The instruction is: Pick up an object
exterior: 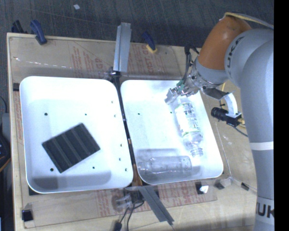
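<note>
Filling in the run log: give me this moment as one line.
tool over right bin, at top end of labelled clear bottle | second clear bottle along near wall | dark ridged panel in left bin

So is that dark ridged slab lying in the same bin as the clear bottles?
No, the dark ridged slab lies in the left bin, while both clear bottles lie in the right bin.

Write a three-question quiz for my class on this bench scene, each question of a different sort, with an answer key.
1. True or false: the dark ribbed panel lies in the left bin.
2. How many clear plastic bottles lie in the right bin?
3. The gripper is over which part of the right bin? A) far end B) near end C) left rim

Key:
1. True.
2. Two: the upright-lying bottle and the crosswise bottle at the near edge.
3. A.
</note>
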`<state>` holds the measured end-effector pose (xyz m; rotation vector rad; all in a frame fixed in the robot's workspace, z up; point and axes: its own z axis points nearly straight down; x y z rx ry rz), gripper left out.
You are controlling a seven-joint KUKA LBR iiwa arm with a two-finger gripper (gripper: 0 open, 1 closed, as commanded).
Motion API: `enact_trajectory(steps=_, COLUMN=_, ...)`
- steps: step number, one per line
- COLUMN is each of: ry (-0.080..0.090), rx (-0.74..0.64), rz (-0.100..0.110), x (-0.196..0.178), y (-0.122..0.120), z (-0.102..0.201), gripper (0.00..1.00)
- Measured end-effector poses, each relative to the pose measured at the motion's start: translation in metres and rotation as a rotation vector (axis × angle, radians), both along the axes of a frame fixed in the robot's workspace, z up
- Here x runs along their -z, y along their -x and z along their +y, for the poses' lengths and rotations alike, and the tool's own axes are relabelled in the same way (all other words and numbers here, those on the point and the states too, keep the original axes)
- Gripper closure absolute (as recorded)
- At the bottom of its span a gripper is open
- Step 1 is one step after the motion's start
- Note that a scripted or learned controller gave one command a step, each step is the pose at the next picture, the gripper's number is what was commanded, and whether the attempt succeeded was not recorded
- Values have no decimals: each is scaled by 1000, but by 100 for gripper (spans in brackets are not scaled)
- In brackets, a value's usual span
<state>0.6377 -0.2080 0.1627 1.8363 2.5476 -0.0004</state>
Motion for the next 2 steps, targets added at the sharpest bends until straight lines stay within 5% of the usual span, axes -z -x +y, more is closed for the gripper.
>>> enact_trajectory(steps=1, ry=-1, rx=-38, rz=3, x=71, y=31, z=0, gripper=0)
enact_trajectory(steps=2, ry=-2, rx=-89, rz=3, x=27, y=66, z=-1, gripper=0)
